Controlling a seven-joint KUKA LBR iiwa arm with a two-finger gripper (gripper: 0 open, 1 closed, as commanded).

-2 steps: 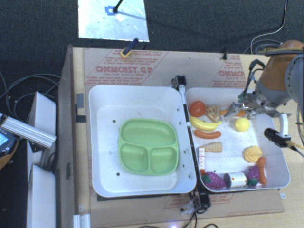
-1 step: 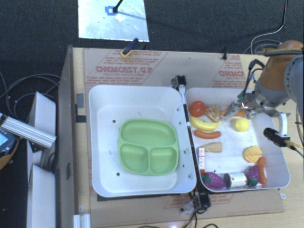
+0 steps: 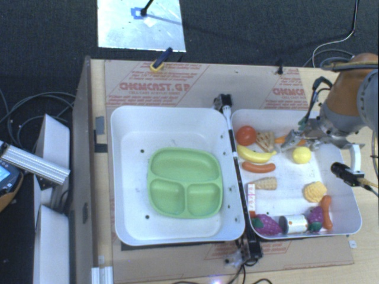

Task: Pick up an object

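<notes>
The pick is not yet done, as far as I can judge. The gripper (image 3: 294, 139) is reaching down into the right bin (image 3: 349, 215), and no object is showing between its fingertips, so nothing is being lifted. Whether the tool is released or clenched I cannot tell; it is too small and dark.

I am taking the banana (image 3: 253, 154) as landmark. The gripper is hanging to the right of the banana, near it. The lemon (image 3: 301, 155) is lying just beside the gripper, also to the right of the banana, and it is looking like the likely target; this is only my judgement. It is nearly round, so its long axis is hard to tell. The tomato (image 3: 246, 135) is sitting just above the banana, and the sausage (image 3: 259, 167) just below it, lying almost level. The banana itself is running from upper left to lower right.

The grasping and the lifting are remaining.
</notes>
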